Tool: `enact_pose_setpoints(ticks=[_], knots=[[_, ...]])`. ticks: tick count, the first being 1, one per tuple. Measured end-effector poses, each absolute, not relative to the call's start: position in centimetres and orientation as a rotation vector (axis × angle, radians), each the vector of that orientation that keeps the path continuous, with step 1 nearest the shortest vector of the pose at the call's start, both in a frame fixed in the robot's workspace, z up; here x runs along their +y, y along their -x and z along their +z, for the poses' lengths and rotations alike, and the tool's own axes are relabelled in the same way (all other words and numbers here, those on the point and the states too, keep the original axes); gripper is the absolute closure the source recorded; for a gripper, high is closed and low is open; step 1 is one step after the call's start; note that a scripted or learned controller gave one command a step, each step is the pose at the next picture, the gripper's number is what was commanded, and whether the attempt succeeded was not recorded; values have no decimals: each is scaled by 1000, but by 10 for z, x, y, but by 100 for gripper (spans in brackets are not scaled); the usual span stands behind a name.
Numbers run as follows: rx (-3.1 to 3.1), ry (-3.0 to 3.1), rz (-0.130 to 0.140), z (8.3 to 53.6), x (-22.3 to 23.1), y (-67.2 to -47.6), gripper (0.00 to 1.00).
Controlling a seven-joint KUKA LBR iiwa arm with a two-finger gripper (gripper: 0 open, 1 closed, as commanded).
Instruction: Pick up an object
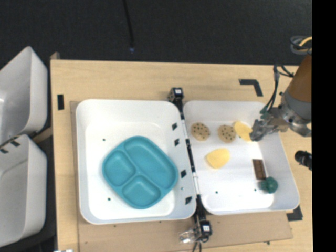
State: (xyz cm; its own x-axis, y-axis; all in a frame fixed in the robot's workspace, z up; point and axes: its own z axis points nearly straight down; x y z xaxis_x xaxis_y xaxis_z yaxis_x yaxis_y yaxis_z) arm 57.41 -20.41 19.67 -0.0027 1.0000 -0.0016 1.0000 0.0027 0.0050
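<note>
gripper (258, 131) low in the right bin (283, 156), beside the yellow piece (242, 129), likely lined up for grabbing. cannot tell whether open or closed.

You have one camera, fixed above the surface (131, 77) and looking down on it at a slant. It stands far enough to take in both white bins whole: the left bin (89, 140) and the right bin (278, 193). Dark floor shows beyond the far edge of the surface. The arm (300, 91) enters at the right side.
</note>
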Motion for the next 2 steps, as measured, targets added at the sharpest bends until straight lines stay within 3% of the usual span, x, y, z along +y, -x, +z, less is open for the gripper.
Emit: enact_pose_setpoints(ticks=[1,2], knots=[[2224,-2215,2,206,-205,-575,100],[2227,-2215,2,216,-162,-579,100]])
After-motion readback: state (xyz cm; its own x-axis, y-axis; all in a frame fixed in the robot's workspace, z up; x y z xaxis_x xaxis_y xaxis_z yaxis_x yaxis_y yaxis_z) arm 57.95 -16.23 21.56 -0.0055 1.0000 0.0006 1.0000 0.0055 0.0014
